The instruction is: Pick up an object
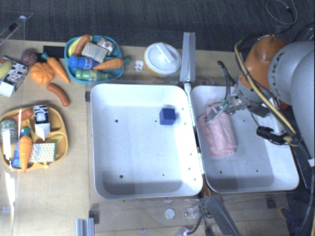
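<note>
- Robot lab or test cell, not a home.
- Wooden bench (74, 181) bears two white bins (142, 186) side by side.
- Grey arm (290, 68) with loose cables (266, 107) reaches in.
- Toy food (93, 58) sorted in trays (61, 132), likely test props.
- Dark floor (147, 9) beyond, maybe carpet.

No legible text, labels or numbers; print on small toy cartons (93, 51) too blurred to read.
</note>
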Motion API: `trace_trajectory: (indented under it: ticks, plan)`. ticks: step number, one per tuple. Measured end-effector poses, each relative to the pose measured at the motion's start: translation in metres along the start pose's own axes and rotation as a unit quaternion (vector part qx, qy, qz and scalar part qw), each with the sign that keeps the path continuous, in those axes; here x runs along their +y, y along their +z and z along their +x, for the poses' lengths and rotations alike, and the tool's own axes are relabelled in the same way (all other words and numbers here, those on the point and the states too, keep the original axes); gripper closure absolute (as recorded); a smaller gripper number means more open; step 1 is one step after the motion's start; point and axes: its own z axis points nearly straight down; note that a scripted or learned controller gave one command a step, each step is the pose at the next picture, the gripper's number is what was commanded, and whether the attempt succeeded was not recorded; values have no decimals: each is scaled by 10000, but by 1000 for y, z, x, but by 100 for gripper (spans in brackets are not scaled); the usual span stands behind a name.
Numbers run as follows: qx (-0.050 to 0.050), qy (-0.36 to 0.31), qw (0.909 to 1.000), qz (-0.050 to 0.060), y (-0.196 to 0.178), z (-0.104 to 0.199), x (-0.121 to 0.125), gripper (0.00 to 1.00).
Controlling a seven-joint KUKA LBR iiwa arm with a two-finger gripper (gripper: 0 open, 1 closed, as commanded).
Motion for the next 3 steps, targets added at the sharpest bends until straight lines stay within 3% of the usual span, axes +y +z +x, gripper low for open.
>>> trace_trajectory:
  ticks: [1, 2, 3]
  plan:
    - [-4, -93, 10000, 2, 0, 2, 14, 0]
    - [13, -974, 9952, 28, -9, 3, 25, 0]
    - [-2, -992, 9951, 5, -19, 4, 28, 100]
